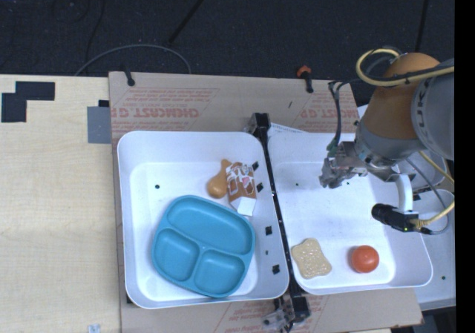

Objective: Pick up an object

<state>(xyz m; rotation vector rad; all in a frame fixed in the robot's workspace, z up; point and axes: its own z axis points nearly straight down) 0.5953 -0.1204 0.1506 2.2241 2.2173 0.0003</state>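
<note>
Hand (338, 172) hangs over the far part of the right bin (423, 268), and whether it is spread or pressed together I cannot tell from this angle. Nearest candidates lie toward the near edge: the slice of toast (311, 258) almost straight nearward, the tomato (364, 258) nearward and a little right.

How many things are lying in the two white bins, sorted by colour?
Blue: 1, the divided plate in the left bin.
Orange-brown: 1, the small toy in the left bin.
Brown and white: 1, the printed packet beside that toy.
Tan: 1, the bread slice in the right bin.
Red: 1, the tomato in the right bin.
Total: 5
</note>
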